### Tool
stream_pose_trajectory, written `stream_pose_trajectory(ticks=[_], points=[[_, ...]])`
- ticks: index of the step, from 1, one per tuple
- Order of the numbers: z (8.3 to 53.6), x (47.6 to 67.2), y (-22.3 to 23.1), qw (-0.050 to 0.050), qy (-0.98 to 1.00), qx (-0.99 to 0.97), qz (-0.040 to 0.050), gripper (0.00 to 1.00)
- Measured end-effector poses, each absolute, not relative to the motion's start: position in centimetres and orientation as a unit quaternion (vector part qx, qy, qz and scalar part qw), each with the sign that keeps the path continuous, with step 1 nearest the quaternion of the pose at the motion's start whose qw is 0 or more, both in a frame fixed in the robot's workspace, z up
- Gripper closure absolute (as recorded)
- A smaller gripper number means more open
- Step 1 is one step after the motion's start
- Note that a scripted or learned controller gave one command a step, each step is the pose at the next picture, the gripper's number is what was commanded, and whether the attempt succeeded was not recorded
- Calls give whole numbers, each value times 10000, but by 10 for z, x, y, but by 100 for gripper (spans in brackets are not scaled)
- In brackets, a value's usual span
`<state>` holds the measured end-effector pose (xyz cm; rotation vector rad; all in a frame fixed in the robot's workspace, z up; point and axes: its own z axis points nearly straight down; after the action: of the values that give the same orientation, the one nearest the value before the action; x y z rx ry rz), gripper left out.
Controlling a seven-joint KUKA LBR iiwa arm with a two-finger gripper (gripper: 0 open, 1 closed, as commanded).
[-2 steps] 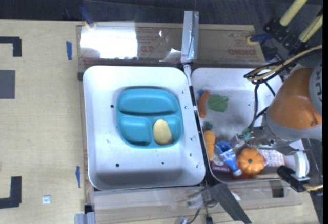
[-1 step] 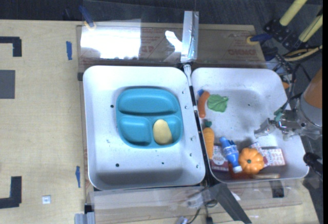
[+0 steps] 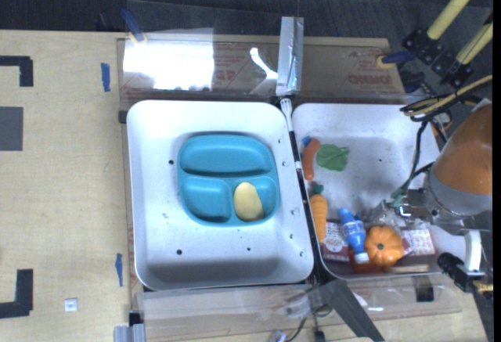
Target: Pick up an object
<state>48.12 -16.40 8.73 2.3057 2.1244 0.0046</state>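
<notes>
The right bin (image 3: pixel 368 125) holds several small items. An orange pumpkin (image 3: pixel 385 245) lies near its front edge, and a blue bottle (image 3: pixel 354 235) lies just left of it on a red and white packet (image 3: pixel 335 245). Two orange carrots lie along the bin's left wall, one (image 3: pixel 311 158) at the back and one (image 3: pixel 319 215) nearer the front. A green leaf (image 3: pixel 334 157) lies beside the back carrot. My gripper (image 3: pixel 401 206) hangs low over the right part of this bin, just above and right of the pumpkin. Nothing shows in its grasp.
The left bin (image 3: pixel 156 246) carries a blue divided plate (image 3: pixel 227 176) with a yellow oval item (image 3: pixel 248 200) in its front right compartment. The arm's orange band (image 3: pixel 470 156) and cables (image 3: pixel 427 109) hang over the right bin's right side. A clear panel (image 3: pixel 203 59) stands behind the bins.
</notes>
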Motion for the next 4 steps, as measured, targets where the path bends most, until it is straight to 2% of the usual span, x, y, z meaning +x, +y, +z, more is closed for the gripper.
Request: stream_pose_trajectory(ticks=[1, 2, 3, 4], points=[[88, 488, -118, 43, 7214, 6925, 20, 0], [88, 483, -154, 53, 7850, 6195, 27, 0], [99, 485, -154, 80, 7848, 6197, 42, 100], [188, 575, -82, 25, 7429, 6694, 32, 100]])
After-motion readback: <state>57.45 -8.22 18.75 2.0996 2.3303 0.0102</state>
